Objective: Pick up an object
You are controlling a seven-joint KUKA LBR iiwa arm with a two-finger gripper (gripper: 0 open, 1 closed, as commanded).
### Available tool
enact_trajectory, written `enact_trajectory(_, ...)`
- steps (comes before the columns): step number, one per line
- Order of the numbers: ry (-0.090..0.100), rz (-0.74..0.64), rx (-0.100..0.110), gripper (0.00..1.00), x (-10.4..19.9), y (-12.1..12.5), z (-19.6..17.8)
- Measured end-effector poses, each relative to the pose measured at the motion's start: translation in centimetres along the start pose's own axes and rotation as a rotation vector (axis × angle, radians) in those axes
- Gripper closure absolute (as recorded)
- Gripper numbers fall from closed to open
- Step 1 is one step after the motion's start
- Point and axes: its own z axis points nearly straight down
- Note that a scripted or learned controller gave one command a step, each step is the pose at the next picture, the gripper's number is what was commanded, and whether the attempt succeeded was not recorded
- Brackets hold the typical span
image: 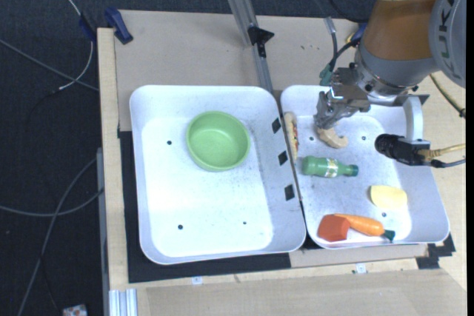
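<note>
Here the pincer [329, 123] hangs at twelve o'clock in the right bin [433, 214], directly over a tan crescent [332, 138]; whether it grips that piece I cannot tell. Below, toward six, lie a green bottle [329, 168], a yellow lump [388, 197] and a carrot [362, 225] beside an orange piece [332, 229]. A green bowl [217, 140] sits in the left bin [159, 233].

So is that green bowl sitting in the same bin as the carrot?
No, the green bowl sits in the left bin, while the carrot lies in the right bin, near its front edge.
</note>
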Motion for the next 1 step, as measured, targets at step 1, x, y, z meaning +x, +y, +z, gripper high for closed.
enact_trajectory(1,0.0,-0.001,0.004,1.0,5.76,-2.57,1.05)
